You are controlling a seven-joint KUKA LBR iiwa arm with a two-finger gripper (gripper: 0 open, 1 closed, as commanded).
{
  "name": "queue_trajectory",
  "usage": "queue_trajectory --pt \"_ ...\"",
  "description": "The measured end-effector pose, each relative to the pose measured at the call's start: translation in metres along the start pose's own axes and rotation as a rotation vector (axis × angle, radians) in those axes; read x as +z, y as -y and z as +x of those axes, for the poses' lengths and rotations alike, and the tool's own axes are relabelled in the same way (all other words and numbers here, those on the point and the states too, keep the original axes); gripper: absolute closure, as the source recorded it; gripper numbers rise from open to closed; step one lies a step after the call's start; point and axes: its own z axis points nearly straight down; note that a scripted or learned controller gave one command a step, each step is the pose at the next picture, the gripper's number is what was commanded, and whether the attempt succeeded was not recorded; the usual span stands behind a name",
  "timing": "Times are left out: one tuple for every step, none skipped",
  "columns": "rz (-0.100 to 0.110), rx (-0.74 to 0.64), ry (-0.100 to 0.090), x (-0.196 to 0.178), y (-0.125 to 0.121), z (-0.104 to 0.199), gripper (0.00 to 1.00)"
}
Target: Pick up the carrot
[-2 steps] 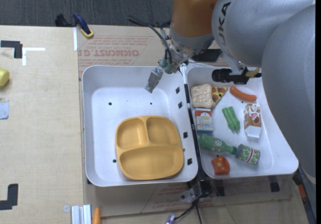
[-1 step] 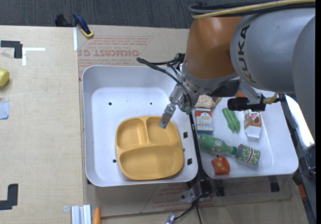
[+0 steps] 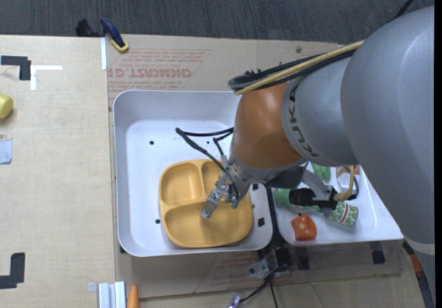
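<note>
An orange-red piece with a bit of green on top lies near the front left corner of the right bin; it looks like the carrot. My gripper hangs over the yellow divided plate in the left bin, above the plate's right compartments. It is well to the left of the orange-red piece, across the wall between the bins. I see nothing held in the gripper. The arm's orange band and grey body cover much of the right bin.
A green item and a green-and-white cup lie in the right bin beside the orange-red piece. A black cable loops over the left bin. A small yellow object sits at the bench's far left.
</note>
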Motion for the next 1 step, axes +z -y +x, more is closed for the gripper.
queue_trajectory --pt "0.001 0.000 -0.008 -0.0106 -0.0004 0.0009 1.00"
